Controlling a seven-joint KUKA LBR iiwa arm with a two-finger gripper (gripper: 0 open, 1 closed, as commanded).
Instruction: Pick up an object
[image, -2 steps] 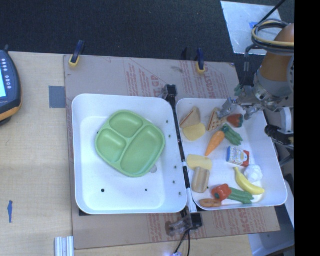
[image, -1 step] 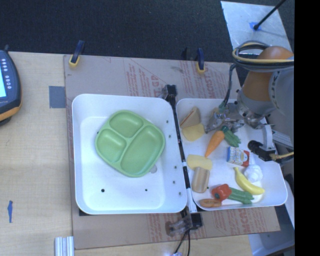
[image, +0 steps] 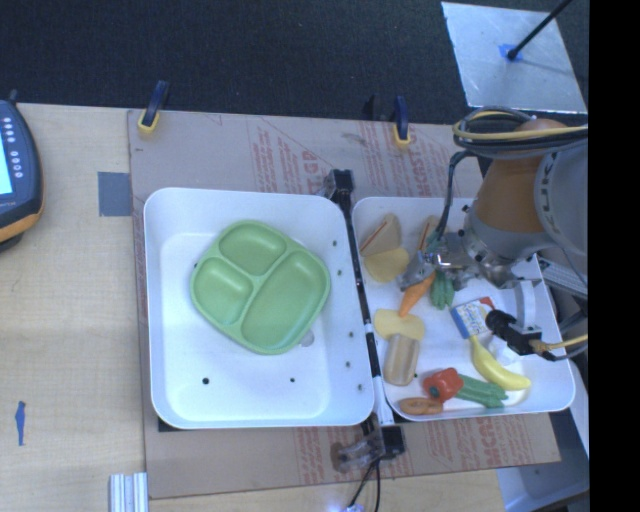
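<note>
I am hanging my pincer (image: 437, 268) over the carrot (image: 417, 294) near the right bin's (image: 552, 400) far edge, its opening impossible to tell.

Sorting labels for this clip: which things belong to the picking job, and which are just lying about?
Job: gripper, orange carrot, yellow banana, red pepper, right bin.
Lying about: green divided plate, left bin, handheld pendant, blue clamps.

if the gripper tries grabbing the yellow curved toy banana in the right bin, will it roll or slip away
The yellow curved toy banana looks smooth and glossy, so it could slip between fingers. Its bend probably stops it rolling far, though it may pivot. It lies by the right white bin wall, which may hinder approach.
</note>
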